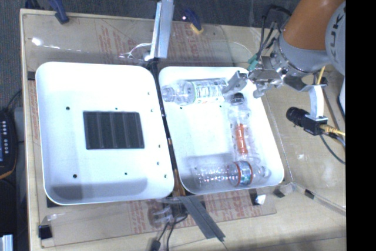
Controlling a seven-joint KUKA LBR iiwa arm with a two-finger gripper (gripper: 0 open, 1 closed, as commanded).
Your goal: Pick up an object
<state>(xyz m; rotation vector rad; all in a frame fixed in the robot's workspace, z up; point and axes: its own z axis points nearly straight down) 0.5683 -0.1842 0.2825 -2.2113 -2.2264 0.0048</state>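
Note:
The right bin (271, 144) holds three clear plastic bottles. One bottle (194, 91) lies along the far wall. A second bottle with an orange label (240, 133) lies lengthwise by the right wall, its dark cap pointing to the far corner. The third bottle (226, 174) lies along the near wall. My gripper (249, 84) hovers over the bin's far right corner, just above the cap end of the orange-label bottle. It is open, its two fingers spread, and nothing sits between them.
The left bin (53, 173) bears a dark ribbed rectangle (113, 130) in its middle. A metal post (162, 26) rises behind the seam between the bins. Blue clamps (59, 7) grip the bench's far edge. Cables and a black fitting (302, 119) hang right of the right bin.

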